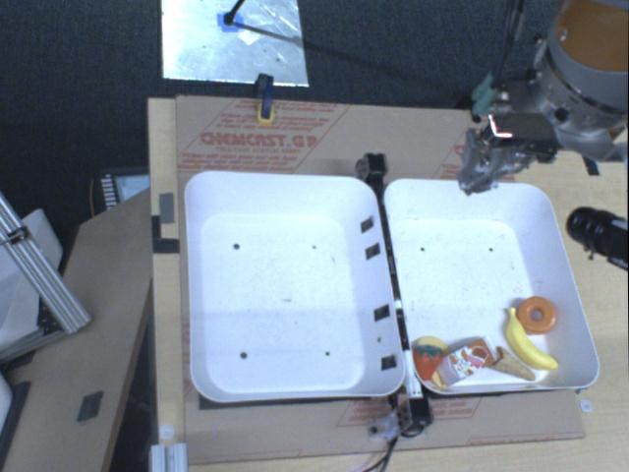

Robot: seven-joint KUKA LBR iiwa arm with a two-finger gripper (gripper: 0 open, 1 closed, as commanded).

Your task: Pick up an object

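Tool [482, 173] hangs above far rim of right bin [550, 264], near its far middle; finger state cannot be told, nothing visible between them. Objects cluster at right bin's near-right corner, well apart from tool: banana [529, 342] beside orange ring [537, 314], small printed packet [467, 360] touching round orange-red fruit [428, 357]. Left bin [211, 264] adjoins right bin along its left wall on surface [167, 146].
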